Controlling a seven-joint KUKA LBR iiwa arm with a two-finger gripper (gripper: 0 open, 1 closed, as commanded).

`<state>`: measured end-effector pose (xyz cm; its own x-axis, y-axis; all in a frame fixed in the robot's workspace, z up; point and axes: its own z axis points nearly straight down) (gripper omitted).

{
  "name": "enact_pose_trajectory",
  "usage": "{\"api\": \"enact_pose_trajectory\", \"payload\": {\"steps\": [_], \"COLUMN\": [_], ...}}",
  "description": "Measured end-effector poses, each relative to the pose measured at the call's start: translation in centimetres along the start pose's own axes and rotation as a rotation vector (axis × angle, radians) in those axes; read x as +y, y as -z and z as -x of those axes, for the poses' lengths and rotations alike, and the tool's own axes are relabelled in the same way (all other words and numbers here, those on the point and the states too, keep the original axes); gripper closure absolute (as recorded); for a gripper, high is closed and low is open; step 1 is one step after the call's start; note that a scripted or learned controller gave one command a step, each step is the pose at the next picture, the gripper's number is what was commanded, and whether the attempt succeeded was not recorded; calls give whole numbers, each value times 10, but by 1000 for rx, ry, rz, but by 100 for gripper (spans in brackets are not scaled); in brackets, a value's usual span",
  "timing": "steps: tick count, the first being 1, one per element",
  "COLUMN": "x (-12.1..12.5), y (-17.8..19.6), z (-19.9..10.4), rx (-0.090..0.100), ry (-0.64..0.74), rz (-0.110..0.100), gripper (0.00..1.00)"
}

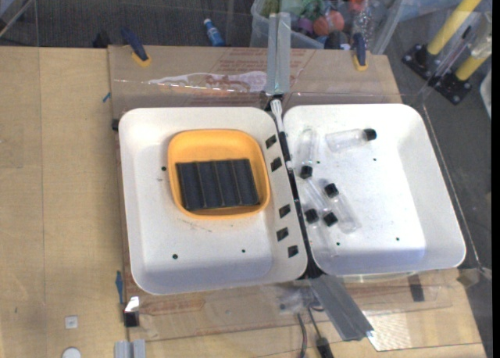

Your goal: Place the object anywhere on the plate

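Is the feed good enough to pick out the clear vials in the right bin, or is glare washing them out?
Camera view: lighting is even and soft, shadows faint. The clear vials nearly vanish against the white right bin; their black caps stand out. The yellow plate and its dark tray read sharply. Overall slightly soft.

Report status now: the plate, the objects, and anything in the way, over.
Orange plate in left bin, dark ridged insert on it. Clear vials lie in right bin. Nothing blocks the plate.

Two shallow white plastic bins (156, 263) are sitting side by side, holding one orange square plate (219, 142), one black ridged block (217, 184) and five clear black-capped vials (350, 138).
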<state>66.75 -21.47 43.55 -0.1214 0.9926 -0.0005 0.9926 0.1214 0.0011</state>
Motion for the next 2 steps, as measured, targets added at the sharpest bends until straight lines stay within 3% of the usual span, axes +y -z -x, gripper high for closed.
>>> {"api": "enact_pose_trajectory", "payload": {"steps": [2], "x": [-1], "y": [1], "z": [7], "rx": [0], "ry": [778], "rz": [3], "gripper": [100]}}
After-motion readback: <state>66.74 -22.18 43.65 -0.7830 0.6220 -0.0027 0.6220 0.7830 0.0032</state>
